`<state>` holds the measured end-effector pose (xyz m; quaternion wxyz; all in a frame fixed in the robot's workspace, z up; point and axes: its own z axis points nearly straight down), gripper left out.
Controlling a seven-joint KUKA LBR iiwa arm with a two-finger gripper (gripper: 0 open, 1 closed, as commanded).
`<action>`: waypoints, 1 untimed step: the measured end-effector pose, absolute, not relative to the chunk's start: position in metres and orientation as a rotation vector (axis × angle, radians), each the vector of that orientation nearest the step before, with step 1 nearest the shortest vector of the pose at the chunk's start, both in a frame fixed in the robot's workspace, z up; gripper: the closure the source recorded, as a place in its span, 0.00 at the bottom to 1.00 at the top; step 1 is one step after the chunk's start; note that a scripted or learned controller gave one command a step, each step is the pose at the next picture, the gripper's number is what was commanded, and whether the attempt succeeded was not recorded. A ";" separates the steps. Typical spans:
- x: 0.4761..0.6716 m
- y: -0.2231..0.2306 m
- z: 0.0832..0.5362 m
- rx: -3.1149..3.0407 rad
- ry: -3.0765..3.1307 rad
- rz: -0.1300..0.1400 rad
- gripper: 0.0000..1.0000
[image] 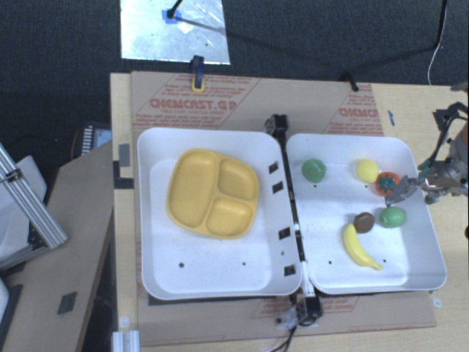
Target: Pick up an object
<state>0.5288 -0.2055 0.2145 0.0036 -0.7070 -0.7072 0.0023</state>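
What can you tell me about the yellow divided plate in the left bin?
The yellow divided plate looks like matte plastic, roughly square with rounded corners, moulded into three compartments: one large along its left side and two smaller on the right. It lies flat and right side up, turned at a slight angle, in the upper middle of the left bin. All three compartments look bare, and nothing but the bin floor touches it.

Divided plate (212, 193) in left bin (157, 270), banana (358, 247) in right bin (322, 270)
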 end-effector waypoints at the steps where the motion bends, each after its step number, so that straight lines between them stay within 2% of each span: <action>1: 0.531 -0.205 0.219 -2.219 -2.226 -0.001 0.00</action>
